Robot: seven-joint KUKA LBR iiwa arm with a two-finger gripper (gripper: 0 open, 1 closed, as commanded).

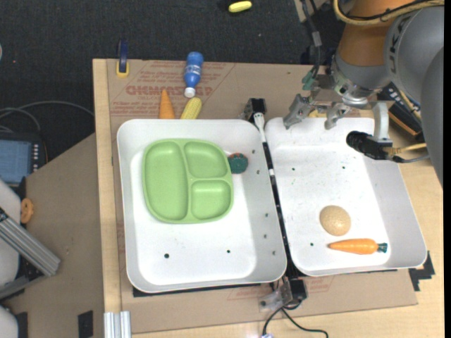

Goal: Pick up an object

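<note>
The task is at its beginning: nothing is picked yet, and the gripper (315, 115) hangs at the upper right of the frame, over the far edge of the right bin (394, 189). Its two fingers stand apart, one at the left and one at the right, and there is nothing between them, so the claw is open and empty. The things it can take lie in the lower part of the right bin: a round tan ball (335, 220) and, just below it, an orange carrot (354, 246) lying almost flat across the frame, with its green end to the right. These two are near each other but it seems they do not touch. In the left bin (134, 210) there is a green tray (187, 180) with three compartments, and a small dark teal thing (238, 163) sits at its right edge. The next move, in my judgement, calls for the arm to travel toward the bottom of the frame, stop above the ball or the carrot, and then go down with the fingers on both sides of it. The arm (380, 34) enters from the upper right, the orange band is above the wrist, and the wrist points downward to the bench.
</note>
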